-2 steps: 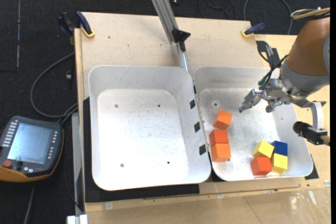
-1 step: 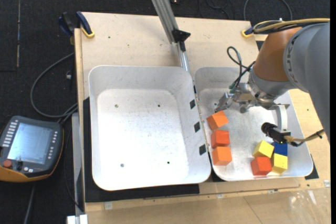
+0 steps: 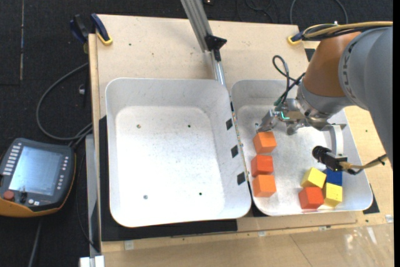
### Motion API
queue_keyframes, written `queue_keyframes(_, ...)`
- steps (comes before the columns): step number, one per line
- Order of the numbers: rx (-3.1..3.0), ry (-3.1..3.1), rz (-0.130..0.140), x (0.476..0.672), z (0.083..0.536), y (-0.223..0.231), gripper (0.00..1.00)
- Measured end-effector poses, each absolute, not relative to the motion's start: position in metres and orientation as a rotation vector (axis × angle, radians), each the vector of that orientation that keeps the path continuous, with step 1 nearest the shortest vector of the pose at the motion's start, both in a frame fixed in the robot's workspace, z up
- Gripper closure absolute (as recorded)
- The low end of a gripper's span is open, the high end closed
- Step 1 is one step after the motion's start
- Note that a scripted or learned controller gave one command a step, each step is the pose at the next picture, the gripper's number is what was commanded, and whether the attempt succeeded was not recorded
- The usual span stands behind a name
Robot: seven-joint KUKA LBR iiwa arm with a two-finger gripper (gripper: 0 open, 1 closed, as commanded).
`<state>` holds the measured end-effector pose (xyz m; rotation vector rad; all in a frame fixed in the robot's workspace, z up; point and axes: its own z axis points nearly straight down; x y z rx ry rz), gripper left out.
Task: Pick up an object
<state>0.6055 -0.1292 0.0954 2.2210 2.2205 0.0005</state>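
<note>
The arm enters from the right of the frame and lowers its tool (image 3: 279,121) into the upper part of the right bin (image 3: 245,100); whether the tool is open or closed cannot be told. Just below the tool lies an orange block (image 3: 265,141), with two more orange blocks (image 3: 262,165) (image 3: 265,185) in a column beneath it. At the bin's lower right cluster a yellow block (image 3: 314,177), a blue block (image 3: 334,176), a red block (image 3: 310,197) and a second yellow block (image 3: 334,194). The left bin (image 3: 119,97) fills the frame's centre on the tabletop (image 3: 156,47). A teach pendant (image 3: 34,175) lies at the lower left.
</note>
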Motion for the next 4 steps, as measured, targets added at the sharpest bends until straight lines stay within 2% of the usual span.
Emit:
queue_keyframes(1, 2.221, 2.21, 0.009, 0.528, 0.097, -0.121, 0.0)
queue_keyframes(2, 2.209, 2.192, 0.029, 0.498, 0.101, -0.137, 0.0)
queue_keyframes(3, 2.21, 2.223, 0.01, 0.492, 0.2, -0.097, 0.0)
queue_keyframes(4, 2.213, 2.221, 0.006, 0.491, 0.119, -0.136, 0.0)
